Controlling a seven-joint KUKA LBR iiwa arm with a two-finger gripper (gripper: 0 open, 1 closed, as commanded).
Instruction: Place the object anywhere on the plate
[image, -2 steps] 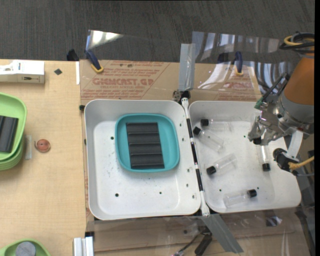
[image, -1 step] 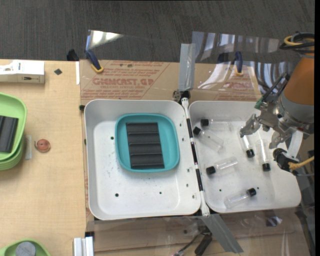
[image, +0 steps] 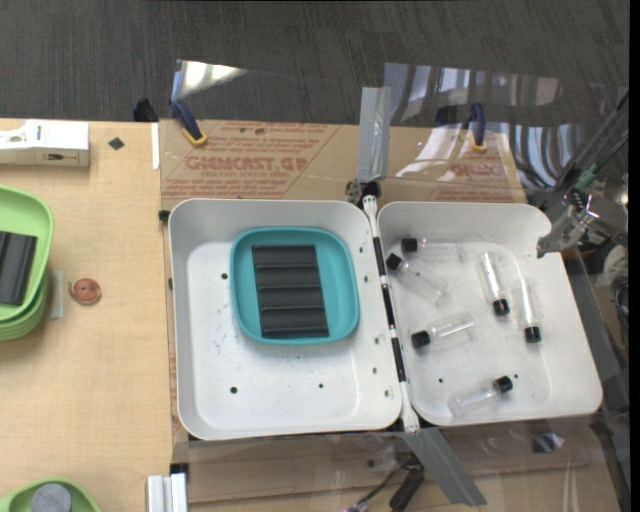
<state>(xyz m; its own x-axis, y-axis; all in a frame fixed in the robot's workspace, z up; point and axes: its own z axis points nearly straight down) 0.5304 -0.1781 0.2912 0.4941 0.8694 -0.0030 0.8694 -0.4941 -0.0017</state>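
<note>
Two white bins sit side by side on the bench. The left bin (image: 200, 380) carries one teal plate (image: 296, 286) in its upper half, holding a black ribbed insert; bare floor runs along the bin's near edge and left wall. The right bin (image: 560, 390) holds six clear vials (image: 444, 331) with black caps, scattered apart, none on the plate. The gripper (image: 565, 228) sits at the right bin's far right corner; its claw state cannot be told.

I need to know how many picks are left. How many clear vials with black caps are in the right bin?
6, all loose in the right bin: two near the upper left, two upright-lying at the right, one mid-left, one near the front. Clear glass may hide more.
</note>
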